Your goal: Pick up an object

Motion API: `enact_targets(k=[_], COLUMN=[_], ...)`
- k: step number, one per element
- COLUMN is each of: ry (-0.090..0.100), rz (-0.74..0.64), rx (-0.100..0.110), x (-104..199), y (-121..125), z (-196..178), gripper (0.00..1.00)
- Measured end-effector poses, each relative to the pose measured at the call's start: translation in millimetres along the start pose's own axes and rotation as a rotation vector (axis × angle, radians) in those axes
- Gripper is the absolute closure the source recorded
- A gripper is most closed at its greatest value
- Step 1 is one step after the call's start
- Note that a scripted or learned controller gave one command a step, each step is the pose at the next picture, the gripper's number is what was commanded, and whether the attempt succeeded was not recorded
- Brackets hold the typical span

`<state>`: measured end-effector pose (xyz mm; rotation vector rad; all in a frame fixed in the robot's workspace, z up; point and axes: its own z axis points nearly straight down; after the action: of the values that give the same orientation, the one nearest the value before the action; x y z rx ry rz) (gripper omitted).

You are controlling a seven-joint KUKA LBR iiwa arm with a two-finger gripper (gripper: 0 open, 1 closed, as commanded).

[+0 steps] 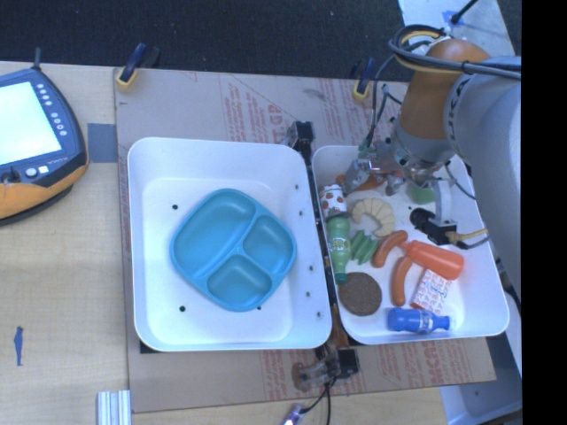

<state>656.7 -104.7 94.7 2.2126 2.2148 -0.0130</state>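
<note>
- From my remote desk, I see the gripper [390,168] low over the far end of the right bin [496,312]; whether it is open or has hold of anything, I cannot tell.
- Just beside it lie a pale croissant [373,213] and a small spotted jar [333,200].
- Farther out: a green bottle [338,244], two sausages [396,264], a carrot [434,259], a brown patty [361,293] and a blue bottle [416,322].
- The left bin [151,326] bears a blue divided plate [234,250].
- I judge this the reach-and-grasp step; next calls for closing on one item, then lifting clear.
</note>
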Motion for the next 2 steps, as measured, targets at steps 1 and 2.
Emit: enact_targets(k=[1, 2], ry=[0.006, 0.003], rz=[-0.003, -0.002], rx=[0.005, 0.004], x=[2.2, 0.2], y=[-0.1, -0.2], z=[-9.4, -10.0], gripper=[1.00, 0.00])
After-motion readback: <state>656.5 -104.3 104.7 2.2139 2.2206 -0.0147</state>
